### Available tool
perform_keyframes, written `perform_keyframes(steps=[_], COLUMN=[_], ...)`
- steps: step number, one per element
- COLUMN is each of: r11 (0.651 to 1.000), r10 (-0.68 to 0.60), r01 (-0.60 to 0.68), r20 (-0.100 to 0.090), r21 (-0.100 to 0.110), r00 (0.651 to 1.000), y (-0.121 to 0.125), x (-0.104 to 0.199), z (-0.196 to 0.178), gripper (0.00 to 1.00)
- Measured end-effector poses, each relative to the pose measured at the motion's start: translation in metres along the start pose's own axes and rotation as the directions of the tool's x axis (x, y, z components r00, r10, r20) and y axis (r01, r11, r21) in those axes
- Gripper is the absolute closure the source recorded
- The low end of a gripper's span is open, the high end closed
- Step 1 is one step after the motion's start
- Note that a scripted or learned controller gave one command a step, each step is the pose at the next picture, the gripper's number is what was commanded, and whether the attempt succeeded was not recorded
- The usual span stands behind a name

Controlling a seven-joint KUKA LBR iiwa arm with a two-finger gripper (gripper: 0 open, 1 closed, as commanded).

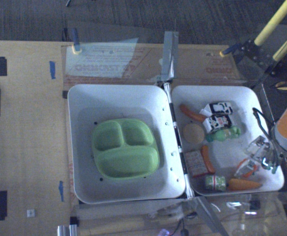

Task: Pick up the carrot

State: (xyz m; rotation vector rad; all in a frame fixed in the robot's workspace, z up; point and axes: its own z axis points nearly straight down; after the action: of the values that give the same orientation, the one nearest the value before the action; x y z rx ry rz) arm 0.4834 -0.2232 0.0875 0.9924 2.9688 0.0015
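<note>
From above, the gripper (258, 157) is hovering low at the right bin's (242, 93) right side, and whether it is grasping anything cannot be told. The carrot (243, 184) is lying along that bin's near wall, just below the gripper and beside a green can (215, 182). A green tray (126, 148) is sitting in the left bin (84, 102).
</note>
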Motion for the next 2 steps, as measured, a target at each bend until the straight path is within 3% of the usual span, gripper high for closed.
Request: perform_keyframes(steps=[1, 2], r11=[1.000, 0.993], r10=[0.002, 0.118], r01=[-0.002, -0.118], r20=[0.005, -0.005], r21=[-0.003, 0.003], r00=[1.000, 0.993], y=[0.0008, -0.0027], x=[-0.0012, 0.0017], z=[-0.0109, -0.0124], gripper=[1.00, 1.00])
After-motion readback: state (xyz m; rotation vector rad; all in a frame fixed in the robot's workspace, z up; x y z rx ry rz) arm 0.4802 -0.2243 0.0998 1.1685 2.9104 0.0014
